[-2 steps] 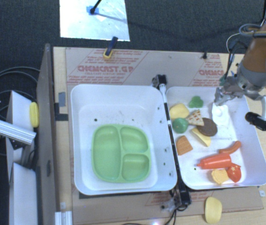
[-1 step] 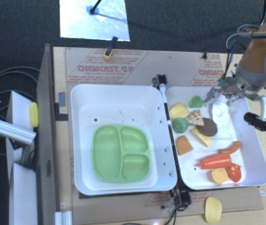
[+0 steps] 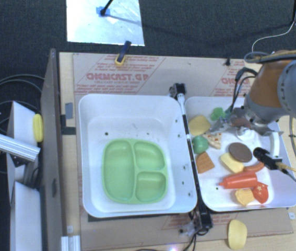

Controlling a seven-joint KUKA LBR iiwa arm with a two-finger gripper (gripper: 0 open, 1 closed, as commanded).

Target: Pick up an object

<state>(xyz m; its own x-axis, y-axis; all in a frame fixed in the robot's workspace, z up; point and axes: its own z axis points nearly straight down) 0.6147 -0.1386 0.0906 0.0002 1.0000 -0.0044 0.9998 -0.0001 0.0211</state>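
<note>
A fixed camera looks down at a slant on a brown cardboard-covered bench (image 3: 137,72) bearing two shallow white plastic bins side by side. The left white bin (image 3: 93,140) holds a pale green plastic tray with three compartments (image 3: 135,170), lying flat near the bin's middle. The right white bin (image 3: 288,195) holds a scatter of small toy foods. A pale yellow rounded piece (image 3: 199,124) sits near the bin's upper left, with a green rounded piece (image 3: 200,144) just below it and a smaller green lump (image 3: 218,113) above and to the right. A tan, toast-like square (image 3: 205,162) lies against the left wall. A brown flat disc (image 3: 240,152) rests near the centre, touching a yellow block (image 3: 232,162). Below them lie an orange-red carrot-shaped piece (image 3: 238,180), a small orange-yellow wedge (image 3: 244,196) and a red tomato-like piece (image 3: 261,192), close together. A yellow rounded object (image 3: 236,233) lies outside the bins on the bench's front edge. The grey robot arm with an orange band (image 3: 273,85) reaches in from the right, partly cut off by the frame edge. Its two-finger gripper (image 3: 220,124) sits low over the upper part of the right bin, just beside a small slice with red dots (image 3: 214,139); the tips blur into the clutter, so whether they are parted or closed cannot be told, and nothing is clearly seen between them.
</note>
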